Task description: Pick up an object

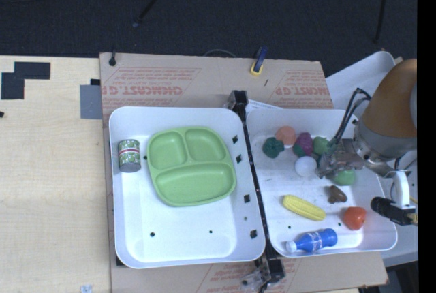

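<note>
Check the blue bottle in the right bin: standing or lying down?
Lying down. The blue bottle rests on its side along the right bin's near wall, white cap end pointing left.

Toys (pixel 304 144) crowding right bin's (pixel 381 244) far side

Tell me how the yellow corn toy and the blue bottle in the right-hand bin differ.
The yellow corn is a plain yellow, tapered shape; the blue bottle is blue with a white cap end. The corn lies near the middle of the right bin, slanting down to the right; the bottle lies by the bin's near wall, slanting up to the right. Both lie flat on their sides, away from the tool.
</note>
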Motion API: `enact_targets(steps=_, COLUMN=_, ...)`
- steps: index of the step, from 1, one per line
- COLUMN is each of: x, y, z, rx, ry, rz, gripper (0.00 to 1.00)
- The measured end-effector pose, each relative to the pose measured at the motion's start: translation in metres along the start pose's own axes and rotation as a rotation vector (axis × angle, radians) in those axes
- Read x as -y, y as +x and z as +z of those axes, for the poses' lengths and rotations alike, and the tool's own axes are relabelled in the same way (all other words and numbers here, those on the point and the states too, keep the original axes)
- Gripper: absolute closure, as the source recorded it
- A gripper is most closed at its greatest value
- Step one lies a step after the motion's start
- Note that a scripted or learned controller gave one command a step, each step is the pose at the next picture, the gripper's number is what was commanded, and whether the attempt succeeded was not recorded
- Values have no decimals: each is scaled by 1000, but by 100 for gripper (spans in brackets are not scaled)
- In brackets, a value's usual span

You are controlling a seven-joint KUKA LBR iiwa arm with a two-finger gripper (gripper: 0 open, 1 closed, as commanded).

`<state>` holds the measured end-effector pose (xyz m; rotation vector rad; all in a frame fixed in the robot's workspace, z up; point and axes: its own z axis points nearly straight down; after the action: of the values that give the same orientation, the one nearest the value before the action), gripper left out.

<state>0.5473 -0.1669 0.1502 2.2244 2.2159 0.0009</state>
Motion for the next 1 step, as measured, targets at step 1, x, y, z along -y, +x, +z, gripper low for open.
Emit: enact_targets(steps=1, x=-9, y=0, z=-60, rx=0, ry=-2, rz=-3, gripper=100)
